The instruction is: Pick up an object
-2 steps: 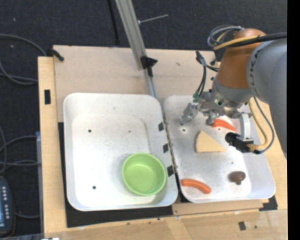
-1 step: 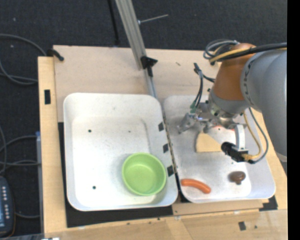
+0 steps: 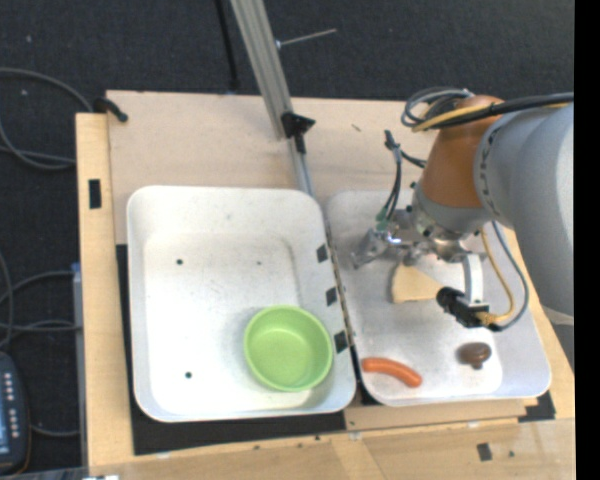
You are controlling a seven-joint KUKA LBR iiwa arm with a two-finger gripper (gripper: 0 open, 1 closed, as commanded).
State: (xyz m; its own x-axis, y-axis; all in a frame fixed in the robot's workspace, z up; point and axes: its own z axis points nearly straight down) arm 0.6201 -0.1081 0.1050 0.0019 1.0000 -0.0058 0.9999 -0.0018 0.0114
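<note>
The right bin (image 3: 520,368) holds three loose things: an orange sausage-shaped piece (image 3: 392,370) near its front edge, a small brown lump (image 3: 474,353) at the front right, and a pale yellow wedge (image 3: 414,286) in the middle. My gripper (image 3: 412,243) hangs over the middle of this bin, just behind the wedge and partly covering its far edge. Nothing can be seen held in it. The wrist with its orange band (image 3: 458,163) hides the gripper's underside.
A green bowl (image 3: 288,347) sits in the front right corner of the left bin (image 3: 180,228). A slanted metal pole (image 3: 265,58) rises behind the bins. Cables loop off the wrist toward the right bin's right side.
</note>
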